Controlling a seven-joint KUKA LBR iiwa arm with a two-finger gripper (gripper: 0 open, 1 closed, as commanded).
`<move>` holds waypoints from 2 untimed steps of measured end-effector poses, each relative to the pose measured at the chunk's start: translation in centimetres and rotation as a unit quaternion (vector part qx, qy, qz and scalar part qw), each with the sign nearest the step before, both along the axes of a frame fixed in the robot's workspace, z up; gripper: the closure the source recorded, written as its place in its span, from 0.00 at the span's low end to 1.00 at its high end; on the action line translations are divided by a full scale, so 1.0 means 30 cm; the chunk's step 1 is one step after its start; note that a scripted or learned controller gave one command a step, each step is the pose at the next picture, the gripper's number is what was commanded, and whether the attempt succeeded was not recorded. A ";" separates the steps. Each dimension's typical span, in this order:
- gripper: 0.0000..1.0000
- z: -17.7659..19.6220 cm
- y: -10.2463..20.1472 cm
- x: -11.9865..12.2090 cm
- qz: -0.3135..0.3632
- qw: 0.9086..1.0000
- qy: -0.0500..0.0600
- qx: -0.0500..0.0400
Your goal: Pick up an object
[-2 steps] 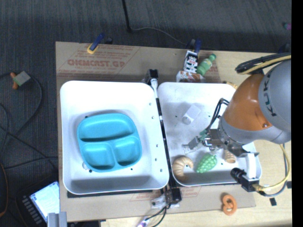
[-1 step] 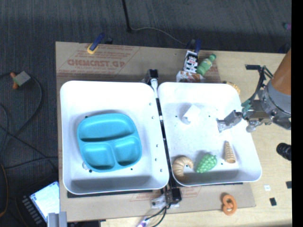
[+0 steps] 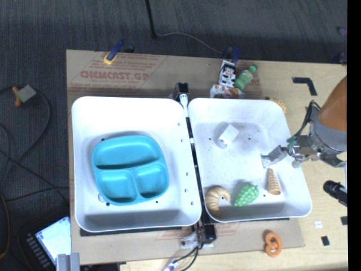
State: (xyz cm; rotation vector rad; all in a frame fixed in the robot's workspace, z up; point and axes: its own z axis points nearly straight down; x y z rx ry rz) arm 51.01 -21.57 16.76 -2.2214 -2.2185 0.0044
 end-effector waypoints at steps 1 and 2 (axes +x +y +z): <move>0.00 -0.250 0.244 -0.030 0.001 1.000 -0.001 0.000; 0.00 -0.266 0.376 -0.078 0.000 1.000 -0.008 -0.003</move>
